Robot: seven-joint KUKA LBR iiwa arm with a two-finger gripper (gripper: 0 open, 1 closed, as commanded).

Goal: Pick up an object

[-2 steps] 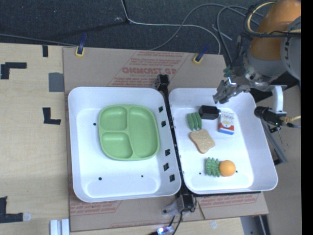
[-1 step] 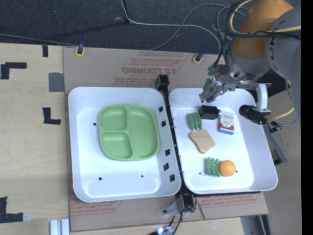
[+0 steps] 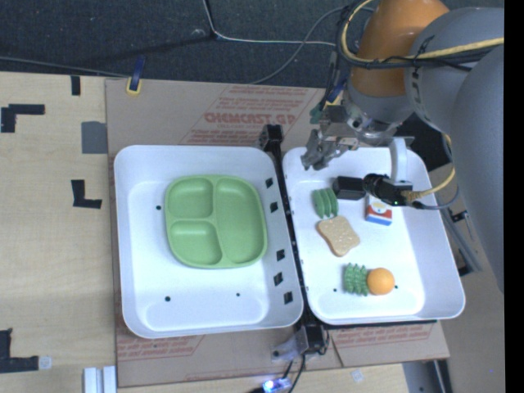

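My gripper (image 3: 318, 157) hangs over the far left corner of the right bin (image 3: 434, 297), open, with nothing between its fingers. Just in front of it lies a green ridged piece (image 3: 325, 203). A slice of toast (image 3: 338, 236) sits nearer the middle of the bin. A small red, white and blue carton (image 3: 377, 213) lies to the right of the ridged piece. Toward the front, an orange ball (image 3: 381, 281) touches a second green ridged piece (image 3: 355, 278).
The left bin (image 3: 135, 219) holds a green divided plate (image 3: 216, 221). A black-clipped divider (image 3: 282, 219) runs between the two bins. The grey arm with its orange band (image 3: 401, 23) fills the upper right above the right bin.
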